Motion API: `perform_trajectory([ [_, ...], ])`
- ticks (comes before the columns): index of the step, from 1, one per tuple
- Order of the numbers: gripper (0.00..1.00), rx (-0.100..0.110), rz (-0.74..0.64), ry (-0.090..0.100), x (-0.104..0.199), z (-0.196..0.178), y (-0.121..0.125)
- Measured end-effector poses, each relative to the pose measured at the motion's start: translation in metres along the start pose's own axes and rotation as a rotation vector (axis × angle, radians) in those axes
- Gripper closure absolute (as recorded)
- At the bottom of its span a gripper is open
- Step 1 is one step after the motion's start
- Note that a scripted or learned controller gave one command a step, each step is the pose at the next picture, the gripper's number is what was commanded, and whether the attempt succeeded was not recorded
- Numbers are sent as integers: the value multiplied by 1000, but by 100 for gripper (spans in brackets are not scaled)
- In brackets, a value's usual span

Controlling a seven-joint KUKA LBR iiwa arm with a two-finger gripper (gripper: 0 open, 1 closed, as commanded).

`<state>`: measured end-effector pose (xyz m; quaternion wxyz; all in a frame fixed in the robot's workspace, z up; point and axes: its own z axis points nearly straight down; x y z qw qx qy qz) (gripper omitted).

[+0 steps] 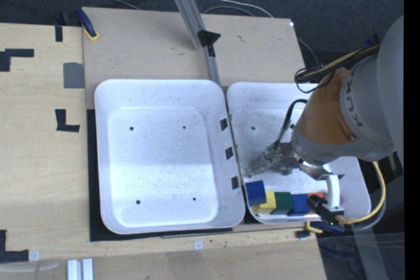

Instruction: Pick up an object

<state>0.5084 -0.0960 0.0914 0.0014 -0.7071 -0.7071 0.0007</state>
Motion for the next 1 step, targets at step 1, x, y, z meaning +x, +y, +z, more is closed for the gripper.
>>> perform_trajectory([
  [1,0,-11,1,-7,-66,-46,63],
])
